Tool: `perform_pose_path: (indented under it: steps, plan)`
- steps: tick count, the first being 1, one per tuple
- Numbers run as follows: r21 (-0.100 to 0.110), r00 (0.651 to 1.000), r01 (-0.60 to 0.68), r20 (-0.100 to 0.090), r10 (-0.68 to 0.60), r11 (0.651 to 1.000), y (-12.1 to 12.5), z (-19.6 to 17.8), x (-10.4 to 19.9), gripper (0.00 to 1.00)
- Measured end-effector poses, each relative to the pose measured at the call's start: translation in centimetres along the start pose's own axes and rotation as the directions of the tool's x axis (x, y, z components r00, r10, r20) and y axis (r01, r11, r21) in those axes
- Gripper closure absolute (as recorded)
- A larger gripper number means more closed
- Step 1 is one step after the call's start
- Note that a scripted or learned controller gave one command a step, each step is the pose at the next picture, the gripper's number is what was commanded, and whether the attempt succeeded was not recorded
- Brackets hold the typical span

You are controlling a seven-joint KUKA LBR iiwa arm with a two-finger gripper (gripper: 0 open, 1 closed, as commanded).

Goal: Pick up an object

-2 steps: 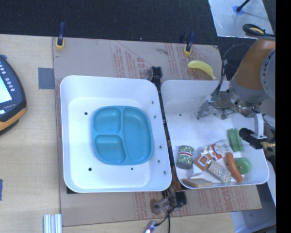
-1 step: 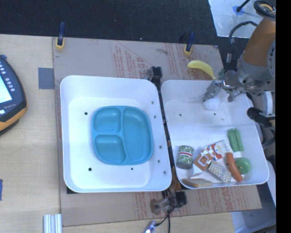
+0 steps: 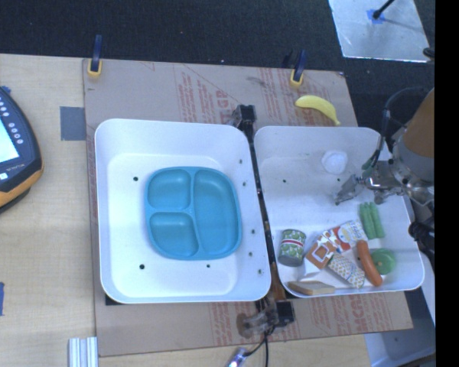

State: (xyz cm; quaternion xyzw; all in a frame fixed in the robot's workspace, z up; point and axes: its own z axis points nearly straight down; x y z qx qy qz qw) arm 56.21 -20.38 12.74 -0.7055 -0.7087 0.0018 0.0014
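My gripper [image 3: 350, 192] hangs over the right bin [image 3: 291, 147], near its right wall. I cannot tell how it is set. The toys lie below it at the bin's front: a little can [image 3: 292, 246], a carrot [image 3: 368, 263] and green beans [image 3: 372, 221]. A blue plate [image 3: 193, 212] sits in the left bin [image 3: 111, 205].

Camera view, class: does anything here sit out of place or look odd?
Yes. The banana lies outside both bins, on the brown board just beyond the right bin's far rim, while the other small items are heaped in that bin's near corner. The blue divided plate sits squarely in the left bin.
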Motion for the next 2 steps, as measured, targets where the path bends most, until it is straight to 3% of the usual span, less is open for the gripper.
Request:
perform_pose_path:
  steps: [1, 2]
  plan:
    - [-0.002, 1.000, -0.002, -0.001, 0.002, 1.000, -8.6, -6.4, -0.8, 0.00]
    - [-0.001, 1.000, 0.002, 0.000, -0.002, 1.000, -1.8, -0.2, 2.5, 0.00]
